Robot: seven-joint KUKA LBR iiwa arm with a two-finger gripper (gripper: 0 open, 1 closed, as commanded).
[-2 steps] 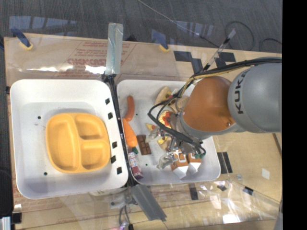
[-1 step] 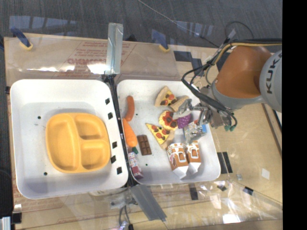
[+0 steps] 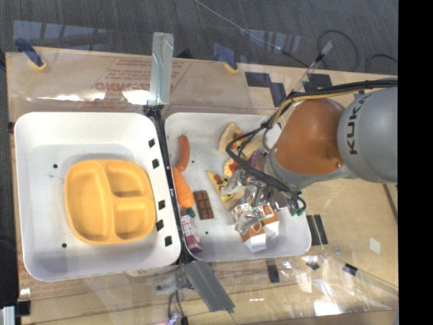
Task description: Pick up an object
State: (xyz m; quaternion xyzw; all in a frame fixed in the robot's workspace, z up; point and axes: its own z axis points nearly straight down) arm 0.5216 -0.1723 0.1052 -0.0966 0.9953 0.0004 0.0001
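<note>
The grey arm point(image 3: 365, 141) reaches over the right bin point(image 3: 291, 246); the left bin point(image 3: 40, 134) carries a yellow divided tray point(image 3: 108, 200). The gripper point(image 3: 254, 208) hangs low over a small white and brown carton point(image 3: 260, 232), seemingly touching its top. Whether the fingers are apart or together, I cannot tell. A carrot point(image 3: 183, 189), a sausage point(image 3: 183, 152) and a chocolate bar point(image 3: 203, 204) lie well to the left.

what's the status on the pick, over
Claw low in right bin, over small carton. Grip unconfirmed. Pizza slices crowd close beside it.

Grey arm point(image 3: 375, 137), orange band, perhaps cabled.
</note>
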